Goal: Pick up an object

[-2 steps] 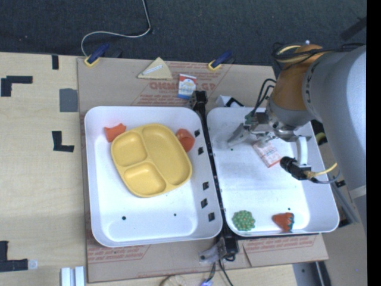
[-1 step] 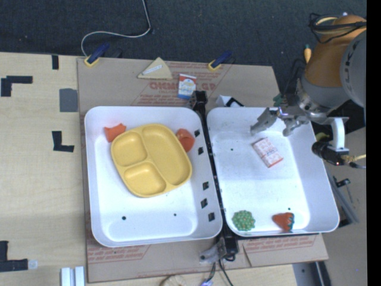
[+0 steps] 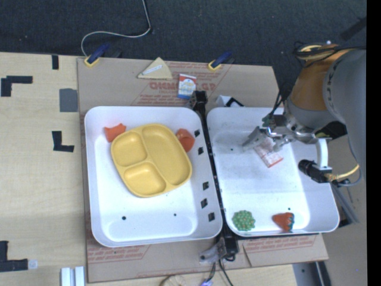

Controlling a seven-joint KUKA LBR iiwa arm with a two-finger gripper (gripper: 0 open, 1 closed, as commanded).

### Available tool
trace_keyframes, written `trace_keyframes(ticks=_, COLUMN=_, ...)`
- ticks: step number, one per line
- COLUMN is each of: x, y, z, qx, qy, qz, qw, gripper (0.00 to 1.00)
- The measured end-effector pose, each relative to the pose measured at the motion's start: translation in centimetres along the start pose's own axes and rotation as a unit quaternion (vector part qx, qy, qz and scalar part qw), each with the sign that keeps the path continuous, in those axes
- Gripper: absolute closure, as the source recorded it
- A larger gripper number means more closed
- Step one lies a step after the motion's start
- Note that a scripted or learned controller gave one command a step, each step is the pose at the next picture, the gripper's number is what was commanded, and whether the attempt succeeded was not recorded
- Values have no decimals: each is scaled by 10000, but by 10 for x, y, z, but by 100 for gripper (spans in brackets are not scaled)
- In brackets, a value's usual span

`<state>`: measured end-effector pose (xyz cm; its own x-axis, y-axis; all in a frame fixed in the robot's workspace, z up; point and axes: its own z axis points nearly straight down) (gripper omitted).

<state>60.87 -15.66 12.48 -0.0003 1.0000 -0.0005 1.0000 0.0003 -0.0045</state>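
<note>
- Two shallow white bins sit side by side on a sheet of brown cardboard, and the gripper (image 3: 262, 137) is over the upper part of the right bin (image 3: 238, 183).
- A small pale packet with red print (image 3: 271, 157) lies on the right bin's floor just below and beside the gripper; whether they touch cannot be told.
- How the gripper is set, spread or closed, cannot be made out from this slant.
- Near the right bin's lower edge lie a green bumpy cluster (image 3: 243, 220) and, well to its right, an orange-red toy piece (image 3: 284, 221), both well apart from the gripper.
- The left bin (image 3: 149, 219) holds a yellow three-section tray (image 3: 150, 159), tilted on a diagonal.
- An orange piece (image 3: 114, 131) lies touching or just beside the tray's upper left corner, and a red-orange piece (image 3: 186, 139) sits against its upper right edge.
- Behind the bins, on the cardboard (image 3: 262, 79), stand a small red, white and blue carton (image 3: 187, 87) and a tan wedge (image 3: 156, 70).
- Two blue and yellow clamps (image 3: 95, 55) grip the cardboard's far edge.
- The cardboard lies on a pale wooden bench (image 3: 36, 183) marked with black tape, and dark carpet (image 3: 238, 16) with a thin white cable (image 3: 143, 16) lies beyond.
</note>
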Motion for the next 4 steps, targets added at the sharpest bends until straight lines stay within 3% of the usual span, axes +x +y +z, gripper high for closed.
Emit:
trace_keyframes(ticks=1, x=-24, y=-62, z=38, qx=-25, qy=-6, qz=4, qw=10000, gripper=0)
trace_keyframes(ticks=2, x=33, y=18, z=39, qx=-49, qy=2, qz=-16, qw=10000, gripper=0)
trace_keyframes(ticks=3, x=32, y=16, z=30, qx=3, qy=7, qz=-13, qw=10000, gripper=100)
trace_keyframes(ticks=4, x=32, y=16, z=29, qx=0, qy=3, qz=-12, qw=10000, gripper=0)
